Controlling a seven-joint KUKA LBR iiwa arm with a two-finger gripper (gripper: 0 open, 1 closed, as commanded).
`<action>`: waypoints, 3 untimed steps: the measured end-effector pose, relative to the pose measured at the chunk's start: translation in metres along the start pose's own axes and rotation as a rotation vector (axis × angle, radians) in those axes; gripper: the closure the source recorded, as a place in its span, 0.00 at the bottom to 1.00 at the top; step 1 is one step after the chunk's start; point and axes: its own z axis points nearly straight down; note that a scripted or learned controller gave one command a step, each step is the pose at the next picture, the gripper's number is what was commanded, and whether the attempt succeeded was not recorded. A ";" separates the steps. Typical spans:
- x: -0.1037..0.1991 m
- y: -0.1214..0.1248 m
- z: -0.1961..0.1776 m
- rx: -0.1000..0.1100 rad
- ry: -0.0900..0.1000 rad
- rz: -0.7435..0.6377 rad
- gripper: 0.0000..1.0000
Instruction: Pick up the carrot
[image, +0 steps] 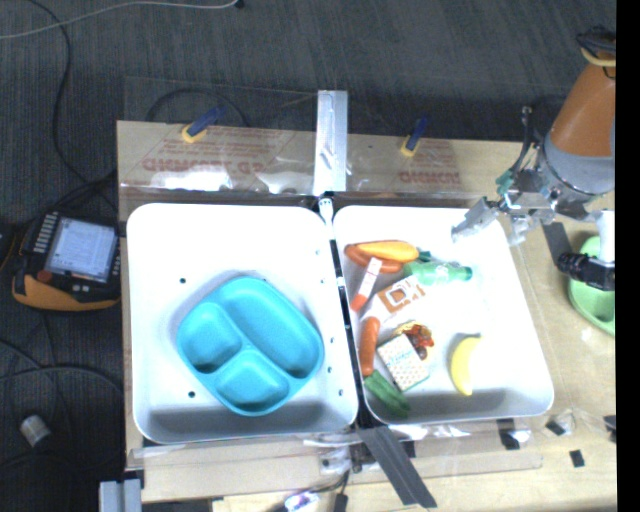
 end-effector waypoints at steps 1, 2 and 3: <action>0.066 0.041 0.087 0.001 -0.001 0.091 0.00; 0.066 0.049 0.143 0.002 -0.004 -0.056 0.00; 0.066 0.046 0.140 0.016 -0.007 -0.059 1.00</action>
